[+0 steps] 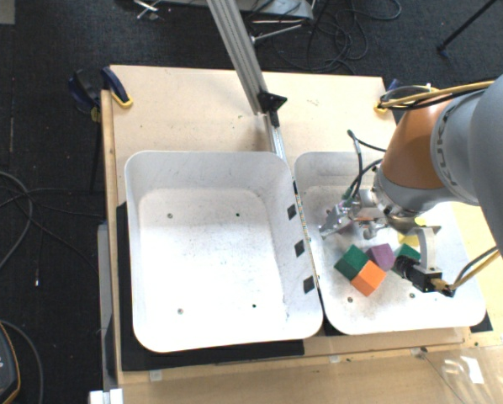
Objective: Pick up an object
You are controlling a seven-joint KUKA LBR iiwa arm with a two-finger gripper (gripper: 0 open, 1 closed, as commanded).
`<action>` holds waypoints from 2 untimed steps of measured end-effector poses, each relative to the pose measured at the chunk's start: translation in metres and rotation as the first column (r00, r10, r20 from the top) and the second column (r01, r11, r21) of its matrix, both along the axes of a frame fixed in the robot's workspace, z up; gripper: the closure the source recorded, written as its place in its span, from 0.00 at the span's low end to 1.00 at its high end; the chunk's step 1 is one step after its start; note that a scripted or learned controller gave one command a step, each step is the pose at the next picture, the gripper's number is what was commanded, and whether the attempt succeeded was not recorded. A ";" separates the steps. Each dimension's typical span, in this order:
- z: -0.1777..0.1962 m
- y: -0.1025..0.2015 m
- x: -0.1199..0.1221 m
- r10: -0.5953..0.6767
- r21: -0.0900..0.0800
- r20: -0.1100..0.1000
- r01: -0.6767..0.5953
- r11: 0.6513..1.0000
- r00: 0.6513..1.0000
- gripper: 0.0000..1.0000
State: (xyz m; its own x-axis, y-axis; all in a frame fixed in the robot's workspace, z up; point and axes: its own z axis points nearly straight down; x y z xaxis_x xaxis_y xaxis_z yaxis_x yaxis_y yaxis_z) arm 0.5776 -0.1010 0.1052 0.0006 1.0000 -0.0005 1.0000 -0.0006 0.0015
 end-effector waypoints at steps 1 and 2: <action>0.117 0.021 -0.009 0.005 -0.001 0.008 -0.005 1.000 1.000 0.00; 0.000 -0.019 0.018 -0.001 0.000 -0.008 0.001 1.000 1.000 0.00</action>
State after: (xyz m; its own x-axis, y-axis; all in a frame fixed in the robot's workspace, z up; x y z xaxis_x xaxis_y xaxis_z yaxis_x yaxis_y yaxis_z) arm 0.5961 -0.1204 0.1055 0.0019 1.0000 -0.0002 1.0000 -0.0019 -0.0064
